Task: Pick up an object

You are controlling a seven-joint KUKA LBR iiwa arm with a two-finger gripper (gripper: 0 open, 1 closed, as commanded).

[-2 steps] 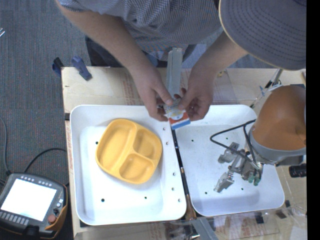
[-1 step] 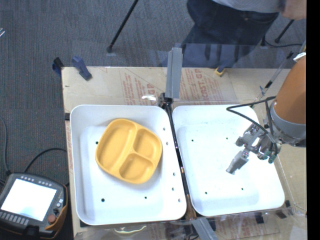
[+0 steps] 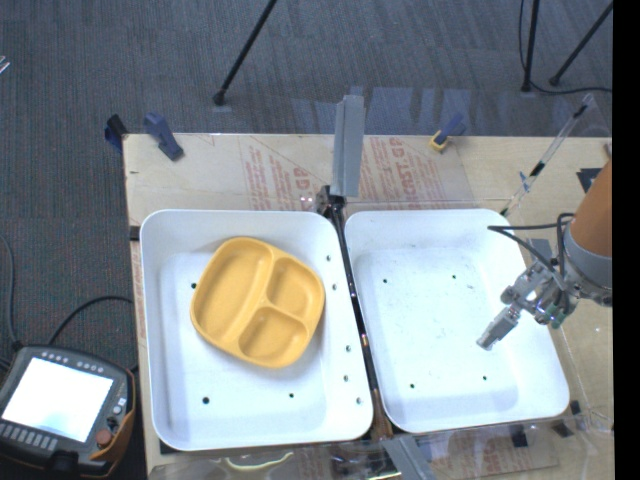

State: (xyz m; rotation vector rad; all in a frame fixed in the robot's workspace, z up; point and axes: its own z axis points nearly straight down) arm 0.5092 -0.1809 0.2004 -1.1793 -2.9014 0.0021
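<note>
Bench (image 3: 230,173) with unreadable red print, yellow plate (image 3: 259,301) in left bin (image 3: 160,368), claw (image 3: 512,320) state unclear

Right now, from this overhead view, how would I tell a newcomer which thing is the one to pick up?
Start at the two white bins side by side on the bench and take the left bin. Lying flat in its upper middle is the yellow divided plate, rounded, with three compartments. It is the one coloured thing in either bin; the gripper hangs over the right bin, well apart from it.
</note>
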